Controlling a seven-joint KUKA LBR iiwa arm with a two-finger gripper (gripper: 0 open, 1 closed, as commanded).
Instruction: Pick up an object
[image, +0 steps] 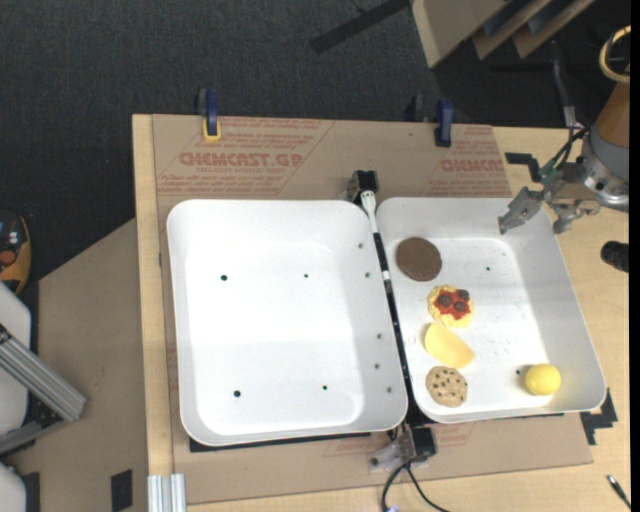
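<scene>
Bench carries 2 shallow white bins side by side on a brown board with red printed lettering.

Left bin (200, 300): bare white floor with 4 small dark dots.

Right bin (500, 290): 5 food-like pieces, most in a line along its left edge.
- Brown disc (419, 258), flat, nearest the far-left corner, just beside the left wall.
- Small tart with red topping (451, 305), near the disc, toward the near edge.
- Pale yellow wedge (449, 346), touching or almost touching the tart's near side; contact cannot be told.
- Chocolate-chip cookie (446, 385), at the near-left corner, just beside the wedge.
- Yellow lemon (542, 379), alone near the near-right corner, well apart from the cookie.

Arm enters from the right, over the far-right corner of the right bin. Gripper (539, 212) sits above the bin's far edge, its 2 fingers spread wide and pointing down, 1 finger (518, 214) toward the left. Pincer released; nothing between the fingers. It is well apart from all 5 pieces; the brown disc is the closest.

2 blue clamps (210, 108) grip the board's far edge. A black fitting (363, 184) sits between the bins at the far end, and cables trail off the near edge between them.
</scene>
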